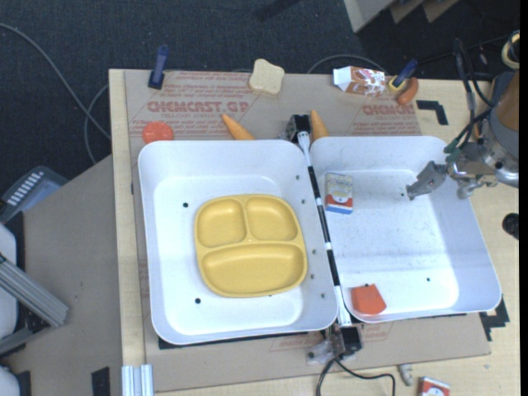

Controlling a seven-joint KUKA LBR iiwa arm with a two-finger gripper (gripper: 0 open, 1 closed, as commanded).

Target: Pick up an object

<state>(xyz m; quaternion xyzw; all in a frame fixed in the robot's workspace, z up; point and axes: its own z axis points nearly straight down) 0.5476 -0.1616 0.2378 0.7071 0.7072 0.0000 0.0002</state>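
Nearest the camera, an orange block sat at the front rim of the right bin, as if it had slid down against the wall. Farther back in that bin, a small carton lay flat beside the divider. The gripper hung over the bin's rear right part, its fingers apart and holding nothing; the carton lay near them, leftward, and the block well apart. A yellow divided tray filled the left bin.

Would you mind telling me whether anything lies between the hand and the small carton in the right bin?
Nothing visible does. The hand hangs over the right bin, and only bare white floor separates it from the small carton near the divider. The orange block sits well aside, at the near edge.
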